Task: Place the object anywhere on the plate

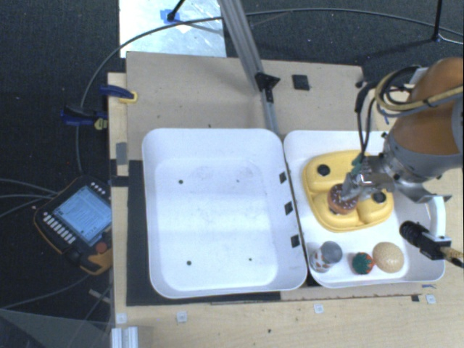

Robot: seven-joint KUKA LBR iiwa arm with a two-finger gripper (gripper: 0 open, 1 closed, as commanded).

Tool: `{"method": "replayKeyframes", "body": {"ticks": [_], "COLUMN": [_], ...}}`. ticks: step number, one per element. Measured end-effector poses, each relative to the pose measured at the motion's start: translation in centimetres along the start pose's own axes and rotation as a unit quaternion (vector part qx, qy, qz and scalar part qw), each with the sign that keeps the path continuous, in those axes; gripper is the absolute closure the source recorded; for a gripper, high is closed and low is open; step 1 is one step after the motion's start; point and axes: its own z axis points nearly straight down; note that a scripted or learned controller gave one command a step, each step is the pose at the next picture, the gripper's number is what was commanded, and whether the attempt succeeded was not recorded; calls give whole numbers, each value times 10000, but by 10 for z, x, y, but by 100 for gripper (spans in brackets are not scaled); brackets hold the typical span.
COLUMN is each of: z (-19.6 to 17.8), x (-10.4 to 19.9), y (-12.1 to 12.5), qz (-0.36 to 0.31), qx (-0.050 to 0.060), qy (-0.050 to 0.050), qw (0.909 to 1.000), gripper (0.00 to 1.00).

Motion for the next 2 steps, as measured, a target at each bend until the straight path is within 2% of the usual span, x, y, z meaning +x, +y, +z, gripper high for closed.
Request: {"method": "replayKeyframes", "body": {"ticks": [1, 2], "z": [3, 2], "x": [57, 115], "y": [-6, 10], "qz": [1, -3], "qx": [5, -4], "qy": [4, 1], "qw": [10000, 10000], "gripper": [100, 100]}}
